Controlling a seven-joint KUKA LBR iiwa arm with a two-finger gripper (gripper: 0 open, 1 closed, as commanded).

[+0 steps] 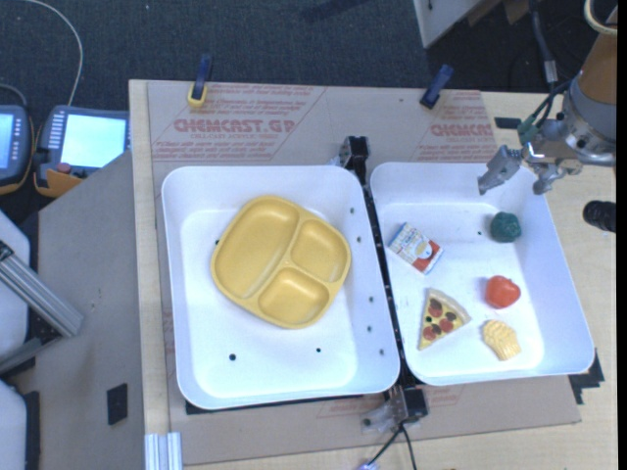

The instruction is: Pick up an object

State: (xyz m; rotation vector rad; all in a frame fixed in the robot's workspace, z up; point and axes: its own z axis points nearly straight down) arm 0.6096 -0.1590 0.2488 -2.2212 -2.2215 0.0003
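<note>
Risk is gathering at the back of the right bin (578, 302), where the gripper (516, 176) is hanging with its two fingers spread and nothing between them. It is sitting over the bin's far rim, just beyond the dark green ball (506, 226) — the nearest piece and, by that judgement, the likeliest target. A round body is giving the fingers little to bite on: closing off-centre could be squeezing it out sideways, rolling it toward the wall or toward the red tomato-like toy (503, 292) lying nearer the camera. A descent too close to the rim could be catching a fingertip on the wall instead of the ball.

The ball is looking small, matte and slightly lumpy, resting alone on the white floor near the bin's far right side, apart from its neighbours. Further along the same bin a small red-and-white carton (414, 247) is lying flat, a toy pizza slice (441, 319) is pointing toward the near edge, and a yellow piece shaped like fries (501, 340) is sitting just beside it — all low, flat shapes, harder to pinch. The left bin (186, 292) is carrying a yellow divided plate (281, 260).
</note>
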